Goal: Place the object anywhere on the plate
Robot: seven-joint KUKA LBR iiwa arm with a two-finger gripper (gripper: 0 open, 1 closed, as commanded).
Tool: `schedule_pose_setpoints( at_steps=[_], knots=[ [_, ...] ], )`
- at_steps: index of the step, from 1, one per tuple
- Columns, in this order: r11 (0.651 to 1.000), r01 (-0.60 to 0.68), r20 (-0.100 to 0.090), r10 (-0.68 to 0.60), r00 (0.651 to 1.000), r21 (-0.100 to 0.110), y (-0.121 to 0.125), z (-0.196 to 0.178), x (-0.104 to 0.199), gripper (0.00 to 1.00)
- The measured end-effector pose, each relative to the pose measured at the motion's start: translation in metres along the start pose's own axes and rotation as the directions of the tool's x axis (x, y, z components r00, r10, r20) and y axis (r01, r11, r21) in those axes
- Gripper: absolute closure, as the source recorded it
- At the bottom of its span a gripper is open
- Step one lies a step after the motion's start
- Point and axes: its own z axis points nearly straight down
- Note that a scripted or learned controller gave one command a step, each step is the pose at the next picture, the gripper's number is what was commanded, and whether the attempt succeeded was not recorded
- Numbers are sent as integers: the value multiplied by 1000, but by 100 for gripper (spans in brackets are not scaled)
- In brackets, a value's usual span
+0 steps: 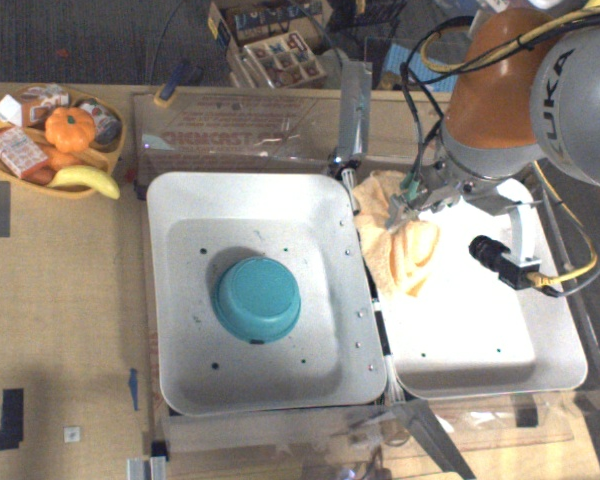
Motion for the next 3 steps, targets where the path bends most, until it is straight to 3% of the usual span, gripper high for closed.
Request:
schedule_pose_setpoints(
  at_steps=[1, 2, 3],
  knots=[
    [921, 390, 4, -390, 921, -4, 28, -3, 50, 100],
    [699, 715, 7, -715, 699, -5, 56, -13, 88, 100],
    [368, 930, 9, -930, 368, -4, 89, -9, 126, 100]
  ],
)
